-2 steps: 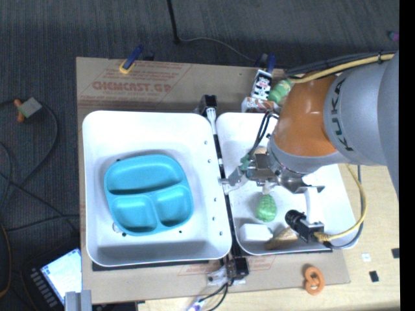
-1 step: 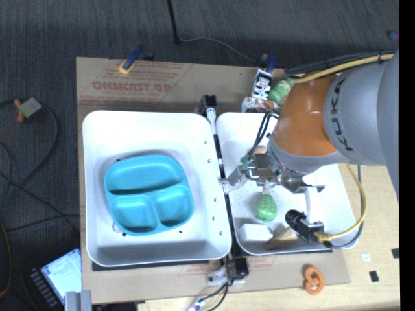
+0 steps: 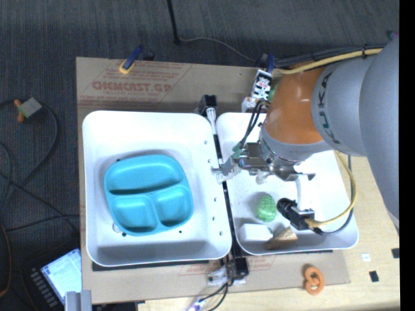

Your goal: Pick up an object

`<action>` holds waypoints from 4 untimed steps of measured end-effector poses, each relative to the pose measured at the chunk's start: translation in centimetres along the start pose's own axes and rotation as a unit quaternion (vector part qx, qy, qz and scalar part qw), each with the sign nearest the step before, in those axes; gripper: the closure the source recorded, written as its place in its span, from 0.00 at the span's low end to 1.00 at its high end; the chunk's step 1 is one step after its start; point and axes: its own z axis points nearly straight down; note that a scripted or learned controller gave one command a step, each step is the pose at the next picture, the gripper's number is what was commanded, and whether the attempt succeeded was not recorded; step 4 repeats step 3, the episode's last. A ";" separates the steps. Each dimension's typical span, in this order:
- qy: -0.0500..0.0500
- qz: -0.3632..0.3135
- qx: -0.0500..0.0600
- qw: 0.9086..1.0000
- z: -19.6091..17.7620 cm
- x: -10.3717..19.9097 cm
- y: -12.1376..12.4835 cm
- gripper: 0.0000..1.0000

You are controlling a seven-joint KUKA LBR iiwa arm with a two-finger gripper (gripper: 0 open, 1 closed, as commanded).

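Note:
My gripper (image 3: pixel 268 171) hangs low over the middle of the right bin (image 3: pixel 343 193), under the grey arm and its orange band (image 3: pixel 292 112). Just below it in the view, a small green lumpy object (image 3: pixel 266 207) lies on the bin floor, close to the gripper's lower edge. I cannot tell whether they touch. A tan wedge-shaped object (image 3: pixel 283 238) and a white piece (image 3: pixel 255 232) lie at the bin's front wall. A black fitting with a yellow cable (image 3: pixel 295 214) hangs off the arm beside the green object.
The left bin (image 3: pixel 97 128) holds a blue three-compartment tray (image 3: pixel 149 193). A metal divider clamp (image 3: pixel 220 167) sits between the bins. An orange ring (image 3: pixel 314 278) lies on the bench in front of the right bin. Cables run over the back.

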 end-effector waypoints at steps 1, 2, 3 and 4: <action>-0.001 0.000 -0.002 1.000 -12.4 0.0 1.1 0.00; -0.001 0.001 0.001 1.000 0.0 -7.9 1.7 0.00; -0.001 0.001 -0.004 1.000 9.6 -13.1 0.5 0.00; -0.001 0.001 -0.004 1.000 9.6 -13.1 0.5 0.00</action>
